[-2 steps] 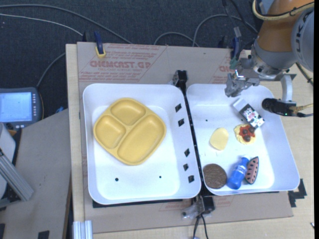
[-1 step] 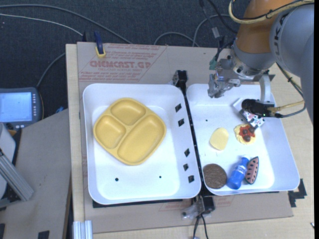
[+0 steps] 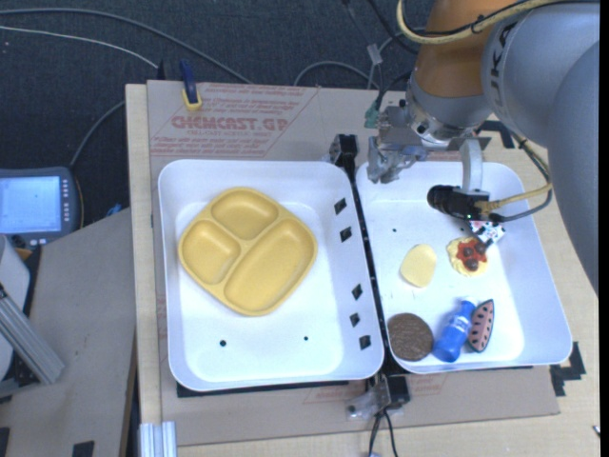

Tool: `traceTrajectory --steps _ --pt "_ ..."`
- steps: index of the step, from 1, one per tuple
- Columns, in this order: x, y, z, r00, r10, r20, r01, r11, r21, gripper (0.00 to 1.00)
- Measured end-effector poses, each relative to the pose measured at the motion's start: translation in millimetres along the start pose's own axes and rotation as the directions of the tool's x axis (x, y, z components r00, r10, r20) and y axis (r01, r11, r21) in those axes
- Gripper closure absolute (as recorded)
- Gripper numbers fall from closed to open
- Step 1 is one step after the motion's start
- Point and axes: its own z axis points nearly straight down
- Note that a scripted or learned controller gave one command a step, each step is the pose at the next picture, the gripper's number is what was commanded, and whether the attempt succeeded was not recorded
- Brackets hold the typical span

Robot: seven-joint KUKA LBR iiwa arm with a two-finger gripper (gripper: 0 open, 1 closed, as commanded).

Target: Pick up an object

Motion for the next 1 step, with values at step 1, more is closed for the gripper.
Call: traceTrajectory --steps 1 --pt "64.4 4.0 -5.2 1.000 -0.001 0.000 0.001 1.000 0.000 1.00"
